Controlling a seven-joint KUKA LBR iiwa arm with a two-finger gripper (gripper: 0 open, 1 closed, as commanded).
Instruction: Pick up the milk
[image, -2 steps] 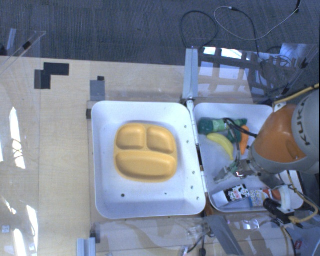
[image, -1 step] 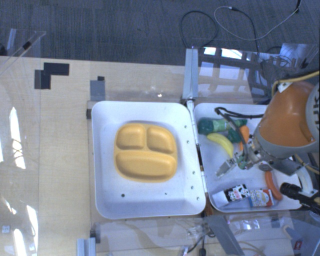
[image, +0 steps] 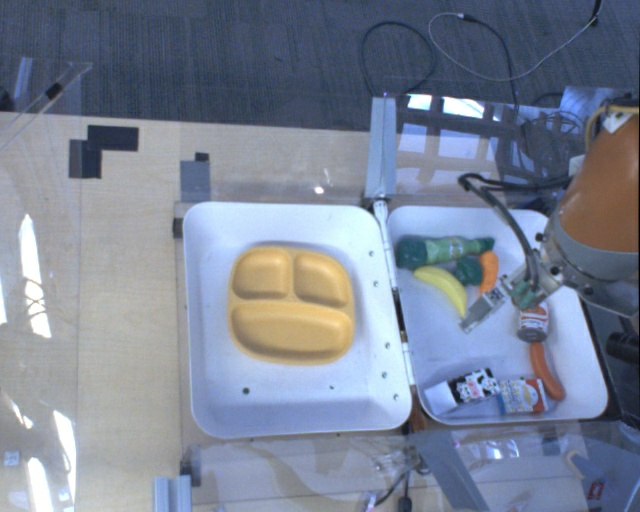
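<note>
The milk (image: 472, 387) is a small carton with black and white cow patches. It lies on its side near the front wall of the right bin (image: 570, 395). My gripper (image: 500, 303) hangs over the middle of that bin, behind the milk and apart from it. It is open with nothing between its fingers. One silver finger (image: 480, 310) points down-left toward the banana (image: 444, 287).
Around the gripper in the right bin are a green bottle (image: 443, 249), a carrot (image: 488, 270), a small can (image: 533, 324), a sausage (image: 546, 372) and a blue and white packet (image: 519, 397) beside the milk. The left bin (image: 200, 400) holds a yellow divided tray (image: 291, 303).
</note>
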